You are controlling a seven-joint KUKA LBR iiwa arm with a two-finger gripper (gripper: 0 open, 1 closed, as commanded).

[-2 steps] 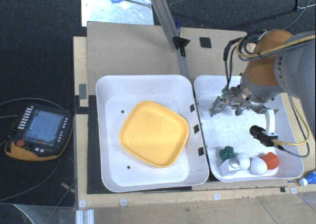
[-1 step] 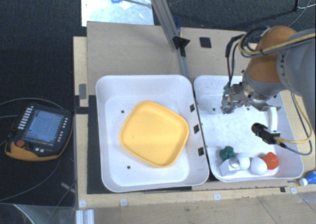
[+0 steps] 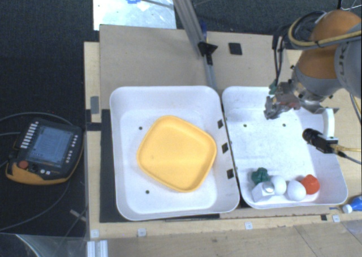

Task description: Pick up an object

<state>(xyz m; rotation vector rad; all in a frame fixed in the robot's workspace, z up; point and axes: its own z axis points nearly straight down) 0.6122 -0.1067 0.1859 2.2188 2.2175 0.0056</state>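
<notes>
My gripper (image 3: 274,108) hangs over the far part of the right bin (image 3: 249,137), with nothing visible under it. Along that bin's near edge lies a cluster of small things: a dark green object (image 3: 260,175), a white block (image 3: 263,191), a small white ball (image 3: 279,184), a larger white egg-like thing (image 3: 296,190) and a red-orange one (image 3: 310,183). They are well forward of the gripper. A yellow square plate (image 3: 177,153) lies in the middle of the left bin (image 3: 121,137).
The arm's orange band and grey wrist (image 3: 325,52) come in from the upper right. A slanted metal pole (image 3: 189,12) stands behind the bins. A teach pendant (image 3: 44,149) lies off the bench at the left.
</notes>
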